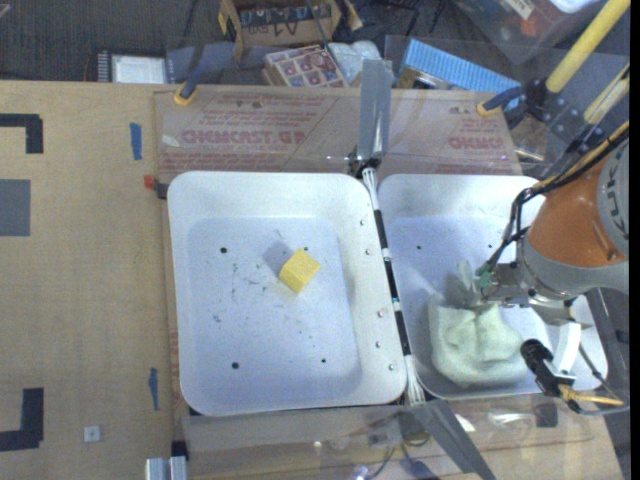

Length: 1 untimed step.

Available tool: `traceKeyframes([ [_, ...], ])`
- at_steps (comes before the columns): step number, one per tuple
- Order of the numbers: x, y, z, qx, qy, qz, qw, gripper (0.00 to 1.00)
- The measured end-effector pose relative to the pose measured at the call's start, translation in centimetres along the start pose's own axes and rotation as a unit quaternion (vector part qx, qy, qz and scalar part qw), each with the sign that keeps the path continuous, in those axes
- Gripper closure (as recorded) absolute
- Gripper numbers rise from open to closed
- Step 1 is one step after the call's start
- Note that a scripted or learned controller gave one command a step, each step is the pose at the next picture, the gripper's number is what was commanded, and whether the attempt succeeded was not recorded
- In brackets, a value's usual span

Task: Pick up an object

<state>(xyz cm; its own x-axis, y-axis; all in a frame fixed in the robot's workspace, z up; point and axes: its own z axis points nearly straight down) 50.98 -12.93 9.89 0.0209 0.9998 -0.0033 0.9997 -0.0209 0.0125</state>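
From above the tabletop (70, 268), the jaws (478, 286) sit low in the right bin (440, 203), pressed against the top edge of a crumpled pale green cloth (478, 343) that lies in the bin's near right corner. I cannot tell whether the jaws are open or closed, or gripping the cloth. The grey arm (575, 238) reaches in from the right. A small yellow block (299, 270) lies alone near the middle of the left bin (200, 203).
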Motion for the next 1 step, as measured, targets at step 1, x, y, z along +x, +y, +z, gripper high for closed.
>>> traceKeyframes([
  [1, -2.04, -0.78, -10.88, 0.007, 0.001, 0.096, 0.9954, 1.00],
])
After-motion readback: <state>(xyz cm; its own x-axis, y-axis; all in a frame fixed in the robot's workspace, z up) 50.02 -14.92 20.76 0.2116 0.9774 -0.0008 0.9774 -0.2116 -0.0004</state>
